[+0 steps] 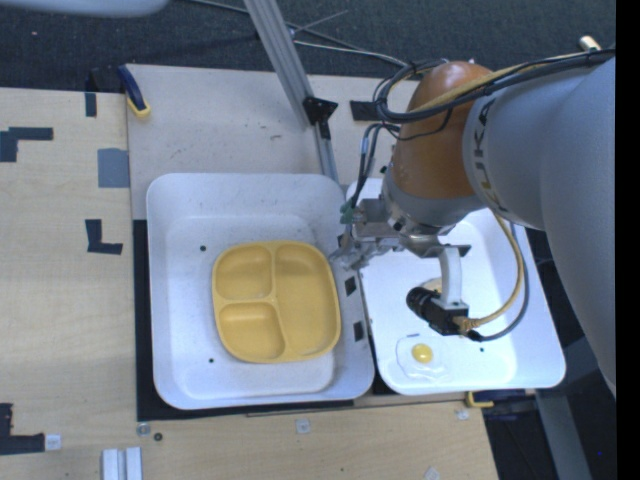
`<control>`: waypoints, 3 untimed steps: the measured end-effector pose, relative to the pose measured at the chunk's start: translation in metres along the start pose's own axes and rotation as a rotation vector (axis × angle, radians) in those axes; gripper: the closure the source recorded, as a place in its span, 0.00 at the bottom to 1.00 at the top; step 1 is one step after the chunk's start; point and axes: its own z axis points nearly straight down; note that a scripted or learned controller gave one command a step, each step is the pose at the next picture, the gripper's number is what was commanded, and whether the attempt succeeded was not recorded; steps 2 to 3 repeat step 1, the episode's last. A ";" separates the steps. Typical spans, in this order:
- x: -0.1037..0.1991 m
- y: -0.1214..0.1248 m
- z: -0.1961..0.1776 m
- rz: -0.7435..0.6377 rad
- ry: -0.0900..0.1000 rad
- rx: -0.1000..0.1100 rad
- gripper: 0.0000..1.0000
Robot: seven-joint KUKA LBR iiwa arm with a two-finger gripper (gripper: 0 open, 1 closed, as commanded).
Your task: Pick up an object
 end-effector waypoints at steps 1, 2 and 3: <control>0.052 -0.006 -0.005 0.000 0.000 -0.002 1.00; 0.052 -0.006 -0.005 0.000 0.000 -0.002 1.00; 0.052 -0.006 -0.005 0.000 0.000 -0.002 1.00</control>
